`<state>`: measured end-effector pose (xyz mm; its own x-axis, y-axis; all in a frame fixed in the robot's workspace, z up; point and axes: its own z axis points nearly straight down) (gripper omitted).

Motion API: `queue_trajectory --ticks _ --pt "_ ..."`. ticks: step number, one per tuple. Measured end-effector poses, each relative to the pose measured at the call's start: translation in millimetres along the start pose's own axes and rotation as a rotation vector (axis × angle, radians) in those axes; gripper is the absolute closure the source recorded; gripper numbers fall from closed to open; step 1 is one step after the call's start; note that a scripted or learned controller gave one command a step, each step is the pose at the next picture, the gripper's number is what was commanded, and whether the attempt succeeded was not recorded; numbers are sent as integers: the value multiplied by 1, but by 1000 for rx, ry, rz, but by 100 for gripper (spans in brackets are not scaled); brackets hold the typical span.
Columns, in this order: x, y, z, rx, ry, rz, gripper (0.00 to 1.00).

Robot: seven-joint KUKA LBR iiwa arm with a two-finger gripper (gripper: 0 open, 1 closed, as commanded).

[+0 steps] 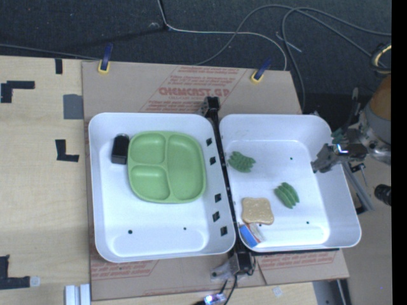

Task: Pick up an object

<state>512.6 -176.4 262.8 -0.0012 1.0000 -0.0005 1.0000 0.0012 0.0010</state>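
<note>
**Desk:** So, where is the gripper, and what is near it?

**Me:** I see the dark two-finger gripper (325,157) at the right wall of the right-hand shallow white plastic bin (315,230), hanging over the rim. Whether it is released or clenched I cannot tell; nothing visible sits between its tips. The closest thing to it is a ribbed, green, pod-shaped toy (287,195), lying on the bin floor to the gripper's lower left, near but apart from it.

**Desk:** What else is in that bin?

**Me:** A second ribbed green pod (241,161) lies by the divider, well apart from the gripper. A tan, rough-looking toast-shaped piece (257,211) sits near the front left, and a small blue and white object (250,236) pokes out just below it; I cannot tell if they touch.

**Desk:** And the other bin?

**Me:** The left-hand white bin (152,241) holds a smooth, pale green plastic plate with three compartments (167,167), rounded at the corners. A small black block (119,149) lies just beside its left edge.

**Desk:** Room to move?

**Me:** The middle of the right bin's floor is bare between the two pods. The toast crowds the front left corner, close to the divider.
</note>
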Motion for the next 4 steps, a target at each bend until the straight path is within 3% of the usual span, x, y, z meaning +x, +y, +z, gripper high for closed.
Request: queue_trajectory --ticks 4 --pt "216 12 -3 3 2 -6 100"
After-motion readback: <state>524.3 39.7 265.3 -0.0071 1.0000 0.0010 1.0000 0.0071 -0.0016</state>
